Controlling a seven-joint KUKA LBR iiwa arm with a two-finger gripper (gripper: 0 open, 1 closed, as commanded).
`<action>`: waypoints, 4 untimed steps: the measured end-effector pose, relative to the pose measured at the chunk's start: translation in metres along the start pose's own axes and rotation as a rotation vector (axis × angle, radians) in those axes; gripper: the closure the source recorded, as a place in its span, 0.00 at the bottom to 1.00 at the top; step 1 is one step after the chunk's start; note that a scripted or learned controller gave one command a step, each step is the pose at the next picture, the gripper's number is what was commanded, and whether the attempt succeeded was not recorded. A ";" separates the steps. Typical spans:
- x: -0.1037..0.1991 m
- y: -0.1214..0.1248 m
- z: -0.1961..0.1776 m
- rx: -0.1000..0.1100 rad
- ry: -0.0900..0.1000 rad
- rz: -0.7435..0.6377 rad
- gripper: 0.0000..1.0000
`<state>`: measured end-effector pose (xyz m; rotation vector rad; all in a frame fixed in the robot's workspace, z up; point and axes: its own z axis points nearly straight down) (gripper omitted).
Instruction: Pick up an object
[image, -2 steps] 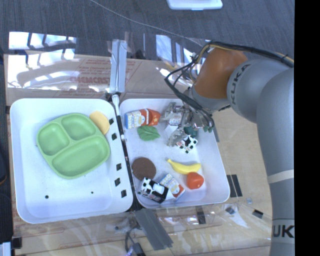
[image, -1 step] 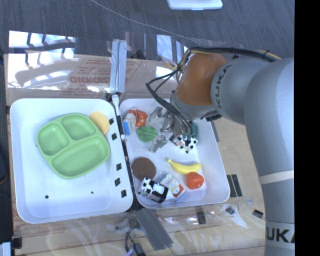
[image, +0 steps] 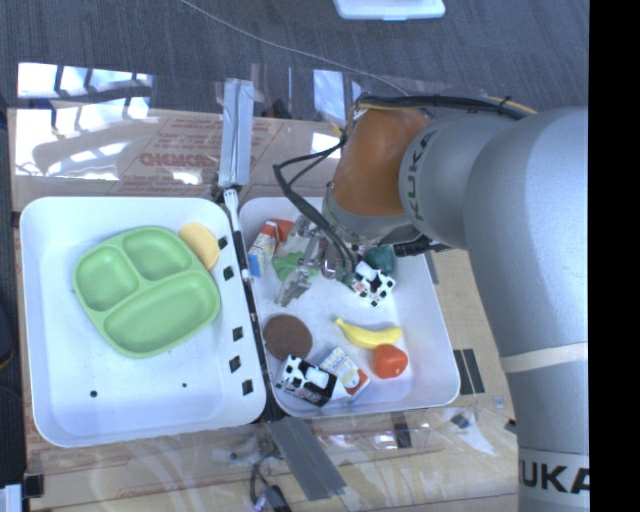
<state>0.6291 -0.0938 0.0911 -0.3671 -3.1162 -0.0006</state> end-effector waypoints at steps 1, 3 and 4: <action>0.000 0.000 0.000 0.000 0.000 -0.001 0.00; -0.024 -0.036 0.000 0.000 -0.003 -0.114 0.00; 0.054 -0.094 -0.044 0.001 -0.004 -0.373 0.00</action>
